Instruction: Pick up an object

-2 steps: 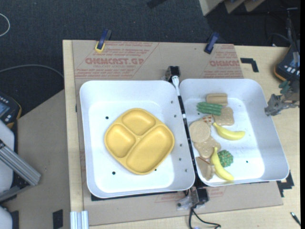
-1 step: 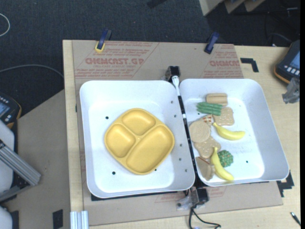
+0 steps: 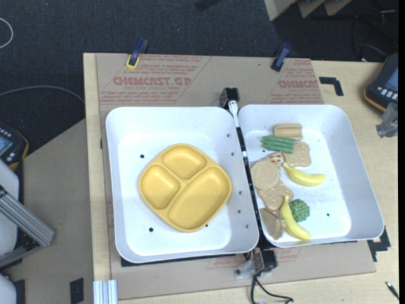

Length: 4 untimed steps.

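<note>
The right bin point(image 3: 345, 170) holds a pile of toy food along its left side. A tan bun point(image 3: 288, 130) lies at the back with a green bean pod point(image 3: 278, 144) just in front of it. One yellow banana point(image 3: 305, 177) lies mid-bin and a second banana point(image 3: 294, 221) lies near the front, with a small broccoli point(image 3: 300, 209) touching it. Tan flat round pieces point(image 3: 266, 175) overlap between them. At the right edge, past the bin's far right rim, a grey part of my gripper point(image 3: 388, 122) pokes in, well away from all the food.
The left bin point(image 3: 123, 144) holds a yellow three-compartment plate point(image 3: 184, 186) at its middle. A black divider strip point(image 3: 240, 151) runs between the bins. Two clamps point(image 3: 135, 54) sit at the back of the cardboard-covered bench.
</note>
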### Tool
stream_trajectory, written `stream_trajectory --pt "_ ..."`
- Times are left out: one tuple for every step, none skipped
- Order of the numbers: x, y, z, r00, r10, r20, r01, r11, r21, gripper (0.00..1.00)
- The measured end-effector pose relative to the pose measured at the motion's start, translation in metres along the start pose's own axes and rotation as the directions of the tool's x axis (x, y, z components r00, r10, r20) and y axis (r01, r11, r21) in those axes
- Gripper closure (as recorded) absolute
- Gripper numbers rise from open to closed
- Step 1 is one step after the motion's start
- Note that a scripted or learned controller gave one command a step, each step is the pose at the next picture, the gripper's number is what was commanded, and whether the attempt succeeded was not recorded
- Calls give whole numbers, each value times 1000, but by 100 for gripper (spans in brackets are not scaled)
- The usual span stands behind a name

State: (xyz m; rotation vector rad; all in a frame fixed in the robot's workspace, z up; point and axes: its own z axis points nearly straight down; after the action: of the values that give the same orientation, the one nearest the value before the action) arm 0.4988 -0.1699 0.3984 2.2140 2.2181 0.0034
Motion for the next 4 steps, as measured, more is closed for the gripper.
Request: stream_trajectory --pt "36 -19 -123 1000 -3 -1 3 1000 -11 100" --pt "34 -18 -126 1000 1 -1 -1 1000 0 100" --pt "34 -17 -137 1000 1 1 -1 1000 -4 100" --pt "34 -16 -147 1000 1 3 -1 1000 -8 100"
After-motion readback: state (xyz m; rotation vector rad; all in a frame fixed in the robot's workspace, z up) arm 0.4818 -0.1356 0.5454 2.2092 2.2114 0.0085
